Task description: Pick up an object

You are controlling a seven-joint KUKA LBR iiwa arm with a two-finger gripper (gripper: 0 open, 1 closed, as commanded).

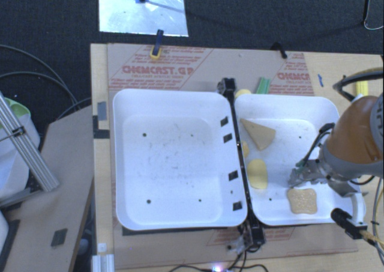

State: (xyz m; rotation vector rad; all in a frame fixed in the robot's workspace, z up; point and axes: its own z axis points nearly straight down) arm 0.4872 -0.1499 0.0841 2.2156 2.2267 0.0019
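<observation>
The tan, square, toast-like slice (302, 200) lies flat near the front of the right shallow white bin (324, 108), not lifted. The gripper (298, 176) hovers just above it; its grasp state cannot be told. Picking remains undone.

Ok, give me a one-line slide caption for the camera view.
Gripper low in the right bin, just above a toast slice; cheese wedge and yellow piece lie nearby.
</observation>
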